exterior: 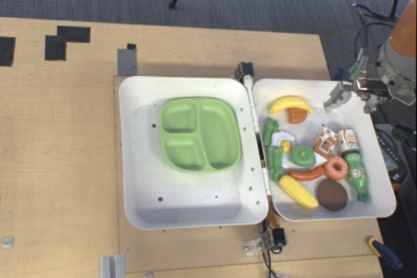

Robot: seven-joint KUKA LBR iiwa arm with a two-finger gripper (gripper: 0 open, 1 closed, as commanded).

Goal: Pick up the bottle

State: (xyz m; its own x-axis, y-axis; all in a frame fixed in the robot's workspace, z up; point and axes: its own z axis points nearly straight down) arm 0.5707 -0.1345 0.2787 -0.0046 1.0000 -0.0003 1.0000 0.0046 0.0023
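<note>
At the near end of the right bin (384,208) lie a brown round cookie (332,194) and a yellow corn (298,191), side by side. The green bottle (356,172) lies flat next to the cookie, against the bin's right wall, with its cap pointing to the near edge. It looks dropped in with the other toys, so it rests on its side, touching the pink donut (336,168). A little farther back sit a green round piece (302,155) and a banana (289,103). The left bin (133,140) holds a green tray (199,134) with three parts, set flat in the middle. Farthest back, the gripper (352,96) hangs over the far right corner of the right bin. Its fingers are spread apart and nothing is between them. The bottle is well apart from the fingers, closer to us along the same wall. I think the gripper must come nearer and go down.
</note>
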